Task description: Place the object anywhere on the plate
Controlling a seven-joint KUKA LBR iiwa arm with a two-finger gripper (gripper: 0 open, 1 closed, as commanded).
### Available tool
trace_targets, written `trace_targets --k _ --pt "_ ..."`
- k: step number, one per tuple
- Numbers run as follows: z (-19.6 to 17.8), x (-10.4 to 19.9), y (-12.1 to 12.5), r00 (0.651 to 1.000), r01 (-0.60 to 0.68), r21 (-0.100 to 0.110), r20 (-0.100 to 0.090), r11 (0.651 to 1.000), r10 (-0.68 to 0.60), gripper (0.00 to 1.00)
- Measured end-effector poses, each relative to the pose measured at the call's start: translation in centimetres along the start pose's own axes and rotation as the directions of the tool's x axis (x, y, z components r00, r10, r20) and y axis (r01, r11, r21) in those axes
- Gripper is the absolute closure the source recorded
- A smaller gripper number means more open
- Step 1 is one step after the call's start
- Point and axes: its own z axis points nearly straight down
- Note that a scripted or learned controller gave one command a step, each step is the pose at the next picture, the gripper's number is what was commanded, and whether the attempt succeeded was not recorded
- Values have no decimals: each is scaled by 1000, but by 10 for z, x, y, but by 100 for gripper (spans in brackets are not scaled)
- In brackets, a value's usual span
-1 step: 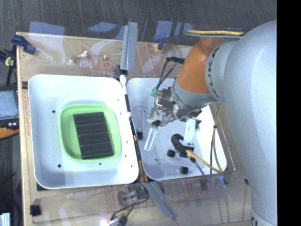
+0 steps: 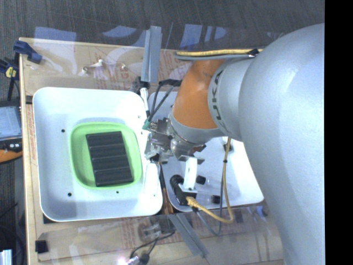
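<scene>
One dark ribbed rectangular block [image 2: 109,159] lies flat, centred on the pale green plastic plate [image 2: 77,143] in the left white bin [image 2: 49,115], seemingly delivered, while the gripper [image 2: 158,148], its grasp impossible to tell, hangs just right of that bin.

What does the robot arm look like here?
The arm is bulky, rounded and light grey, with an orange band above the wrist. Dark lettering runs beside that band and is only partly readable. A yellow cable runs along the arm and loops down past the wrist.
</scene>
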Motion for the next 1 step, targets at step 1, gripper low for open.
trace_targets --k 1 --pt "0 0 0 1000 0 0 0 1000 0 0"
